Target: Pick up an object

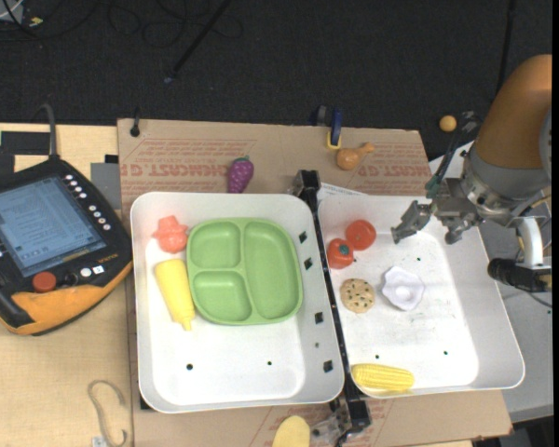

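My gripper [430,229] hangs over the upper right part of the right bin [466,343], its two fingers spread apart with nothing between them. Left of it lie a red tomato [360,234] and a smaller red fruit with a green top [340,251]. Below these sit a brown cookie [358,295] and a pale white cup-like object [402,289]. An ear of corn [382,377] rests at the bin's front rim.
The left bin [224,371] holds a green divided plate [244,271], a yellow bottle [175,291] and a pink-orange toy [170,235]. Purple grapes [240,173] and an orange pear-shaped toy [352,155] lie on the cardboard behind. A control pendant [47,240] sits at the far left.
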`<move>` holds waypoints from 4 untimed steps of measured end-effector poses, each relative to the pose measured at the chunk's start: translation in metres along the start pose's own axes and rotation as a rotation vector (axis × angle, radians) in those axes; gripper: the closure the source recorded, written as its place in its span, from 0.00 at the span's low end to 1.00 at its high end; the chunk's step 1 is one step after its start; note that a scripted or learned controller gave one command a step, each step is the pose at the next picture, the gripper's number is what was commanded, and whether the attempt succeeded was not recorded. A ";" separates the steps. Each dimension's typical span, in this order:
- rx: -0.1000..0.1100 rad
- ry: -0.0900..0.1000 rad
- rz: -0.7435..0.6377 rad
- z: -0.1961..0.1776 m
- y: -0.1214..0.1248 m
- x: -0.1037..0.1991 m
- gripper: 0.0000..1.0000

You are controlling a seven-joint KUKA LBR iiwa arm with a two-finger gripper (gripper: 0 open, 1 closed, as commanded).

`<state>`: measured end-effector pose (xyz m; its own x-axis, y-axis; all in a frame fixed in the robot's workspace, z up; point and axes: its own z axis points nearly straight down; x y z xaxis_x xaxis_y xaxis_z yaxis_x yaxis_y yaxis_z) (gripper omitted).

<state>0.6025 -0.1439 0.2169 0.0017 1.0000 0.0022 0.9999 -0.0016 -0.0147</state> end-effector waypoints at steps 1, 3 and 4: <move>-0.014 -0.002 -0.002 -0.008 0.003 0.000 0.00; -0.007 0.000 -0.004 0.103 0.010 0.006 0.00; -0.010 -0.001 -0.003 0.131 0.010 0.009 0.00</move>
<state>0.6111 -0.1344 0.0857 -0.0018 1.0000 0.0013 1.0000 0.0018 -0.0046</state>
